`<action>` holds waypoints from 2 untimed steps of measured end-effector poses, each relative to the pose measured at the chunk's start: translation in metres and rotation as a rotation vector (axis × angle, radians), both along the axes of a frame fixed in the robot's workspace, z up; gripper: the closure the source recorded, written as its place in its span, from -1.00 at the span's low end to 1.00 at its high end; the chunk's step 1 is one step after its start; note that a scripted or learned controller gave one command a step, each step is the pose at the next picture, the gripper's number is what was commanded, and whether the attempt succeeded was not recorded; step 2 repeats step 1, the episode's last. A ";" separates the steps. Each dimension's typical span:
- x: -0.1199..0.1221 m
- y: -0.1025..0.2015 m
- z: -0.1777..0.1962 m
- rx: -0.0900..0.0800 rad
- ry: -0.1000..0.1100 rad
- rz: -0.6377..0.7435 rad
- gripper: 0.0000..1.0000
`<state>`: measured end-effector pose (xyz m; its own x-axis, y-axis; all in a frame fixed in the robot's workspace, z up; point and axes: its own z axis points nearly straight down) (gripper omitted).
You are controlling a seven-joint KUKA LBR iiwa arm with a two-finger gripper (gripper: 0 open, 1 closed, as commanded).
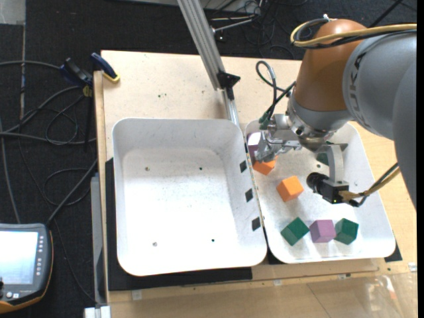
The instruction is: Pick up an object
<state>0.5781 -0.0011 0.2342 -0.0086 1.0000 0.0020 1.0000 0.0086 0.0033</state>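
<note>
R bin (371,240): 2 orange blocks (289,188), 2 green (295,231), 1 purple (322,230); gripper (264,152) jaws' state unclear.

Grey arm (371,78), right bin (374,244), coloured blocks (322,230)

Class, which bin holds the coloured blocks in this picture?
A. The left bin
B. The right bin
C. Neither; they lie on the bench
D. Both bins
B: the orange block, two green blocks and purple block all lie in the right bin.
</note>
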 end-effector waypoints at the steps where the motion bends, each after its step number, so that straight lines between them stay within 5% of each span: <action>1: -0.008 0.053 -0.008 0.000 0.004 0.000 1.00; 2: -0.008 0.053 -0.008 0.000 0.004 0.000 1.00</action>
